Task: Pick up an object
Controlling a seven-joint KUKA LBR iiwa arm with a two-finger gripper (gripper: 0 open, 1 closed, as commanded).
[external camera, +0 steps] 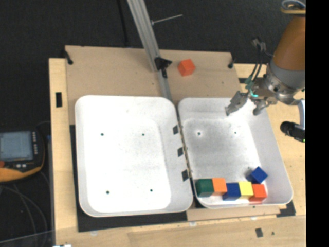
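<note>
**Tool spread above the right bin's far edge, blocks lying at its near wall**

The right bin is taken as the landmark. The arm is seen reaching in from beyond the bin's far right corner, its orange band sitting above a grey wrist. The tool is held over the bin's far rim, towards the right corner, with its two fingers spread apart and nothing seen between them.

A cluster of blocks is gathered against the bin's near wall, well apart from the tool. A green block is placed at the left end of the row, an orange block is set touching it, and a blue block, a yellow block and a red-orange block follow towards the bin's near right corner. A second blue block is seen tilted just behind the row's right end.

An orange cube is found outside the bin, on the table beyond the bin's far left corner, beside a slanted metal rail. The left bin is set alongside, its edge touching the right bin's left edge.
</note>
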